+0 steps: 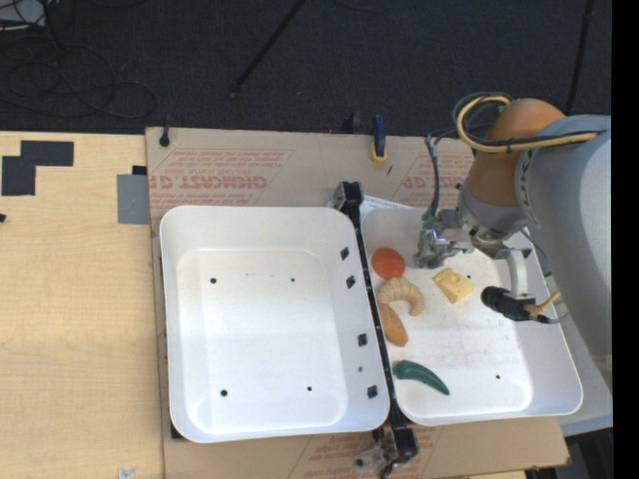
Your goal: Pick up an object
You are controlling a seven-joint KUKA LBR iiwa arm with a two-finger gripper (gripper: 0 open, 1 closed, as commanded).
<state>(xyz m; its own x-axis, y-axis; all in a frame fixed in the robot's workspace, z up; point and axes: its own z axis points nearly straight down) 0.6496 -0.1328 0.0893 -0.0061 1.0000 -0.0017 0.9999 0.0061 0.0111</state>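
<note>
Arm (559, 168) bent over right bin (544, 392), claw (431, 247) nr cheese (454, 286), grip state unclear

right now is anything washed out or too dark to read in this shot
Camera view: the right bin floor glares near white, yet the pepper, tomato and cheese read crisply; the gripper is small and shadowed, its detail lost; the floor beyond the bench is nearly black.

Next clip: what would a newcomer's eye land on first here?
The grey arm with its orange band, reaching in from the right, its end effector low over the right bin. Below it lies a bright cluster: an orange-red ball, a croissant, a yellow cheese wedge and a green pepper.
</note>
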